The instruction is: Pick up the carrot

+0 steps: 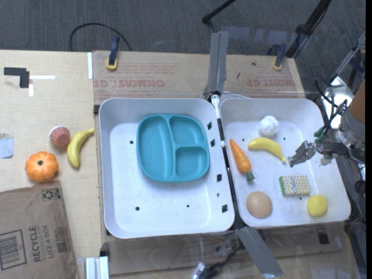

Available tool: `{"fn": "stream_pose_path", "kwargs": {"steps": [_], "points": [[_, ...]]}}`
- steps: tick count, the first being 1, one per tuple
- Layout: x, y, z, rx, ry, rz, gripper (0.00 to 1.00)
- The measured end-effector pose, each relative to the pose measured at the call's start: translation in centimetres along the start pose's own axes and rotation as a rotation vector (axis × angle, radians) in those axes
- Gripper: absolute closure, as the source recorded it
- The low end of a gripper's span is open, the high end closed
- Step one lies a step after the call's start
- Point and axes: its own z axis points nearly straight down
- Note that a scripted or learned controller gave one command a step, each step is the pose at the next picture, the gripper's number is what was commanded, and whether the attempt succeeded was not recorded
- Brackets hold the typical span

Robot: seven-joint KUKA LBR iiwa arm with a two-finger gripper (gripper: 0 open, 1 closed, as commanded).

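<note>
Probably the small orange plastic carrot with a green stub [240, 158] is light, stiff and smooth; its thicker middle should be taken. It lies at the right bin's [331, 211] left side. The two-finger gripper [302, 154] is seen released, holding nothing.

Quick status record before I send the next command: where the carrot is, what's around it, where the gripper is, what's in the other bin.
target: carrot, lying in the right bin by its left wall, leafy end toward the camera
nearest neighbours: banana to its right, brown egg-shaped item below it
other right-bin items: white ball, sponge, lemon
gripper: gripper over the right bin's right half, apart from the carrot, nothing seen held
left bin: left bin holds a teal divided plate
</note>
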Motion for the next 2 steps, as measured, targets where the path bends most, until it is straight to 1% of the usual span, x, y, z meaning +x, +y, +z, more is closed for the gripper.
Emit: {"fn": "stream_pose_path", "kwargs": {"steps": [1, 2], "points": [[3.1, 4.6, 9.0, 0.0, 0.0, -0.257, 0.0], [4.6, 8.6, 13.7, -0.003, -0.001, -0.27, 0.0]]}}
